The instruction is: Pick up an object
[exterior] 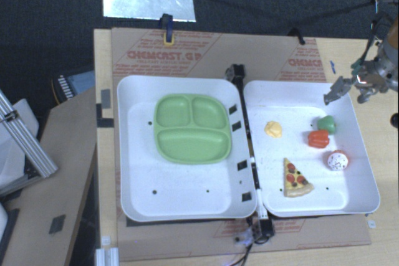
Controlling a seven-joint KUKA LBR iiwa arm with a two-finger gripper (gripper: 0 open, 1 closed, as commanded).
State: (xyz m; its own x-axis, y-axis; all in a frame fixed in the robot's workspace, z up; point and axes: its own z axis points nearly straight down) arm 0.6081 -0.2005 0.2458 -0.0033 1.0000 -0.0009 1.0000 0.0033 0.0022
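Observation:
The right bin (293,99) holds a small yellow piece (273,129), a green piece (327,124) touching a red piece (318,139), a white speckled ball (337,161) and a toy pizza slice (295,178). My gripper (348,96) hangs over the bin's far right corner, above and behind the green piece. Its fingers (334,91) are spread open, and nothing is between them.
In the left bin (134,152) lies a green divided plate (192,129). Black clips (240,128) run along the seam between the bins. Cardboard (187,50) lies under both bins, with a yellow clamp (168,31) at the back.

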